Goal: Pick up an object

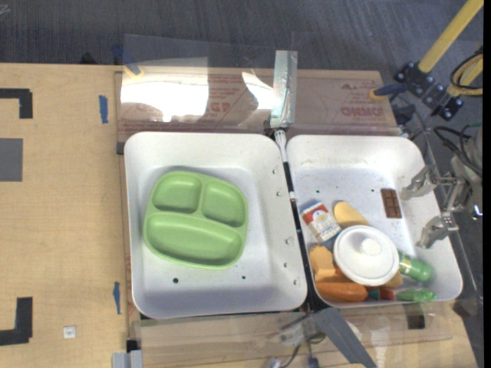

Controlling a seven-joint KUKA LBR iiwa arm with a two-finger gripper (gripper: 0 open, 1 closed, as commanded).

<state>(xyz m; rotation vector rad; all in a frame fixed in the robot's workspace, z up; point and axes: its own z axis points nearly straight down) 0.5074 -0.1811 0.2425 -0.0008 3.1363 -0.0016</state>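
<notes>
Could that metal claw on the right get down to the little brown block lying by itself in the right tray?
Probably yes. The brown block lies alone on bare floor of the right bin, apart from the white lid pile, with the gripper just beside it.

A robotics lab is indicated. Two white bins (pixel 201 148) are set on a plywood worktop (pixel 61 205) marked with blue tape (pixel 103 109) and black squares (pixel 19 103). Clear plastic sheeting (pixel 199 90) is fixed behind the bins, and cables (pixel 468 71) and a yellow strut (pixel 456 25) are seen over grey carpet (pixel 230 14).
</notes>
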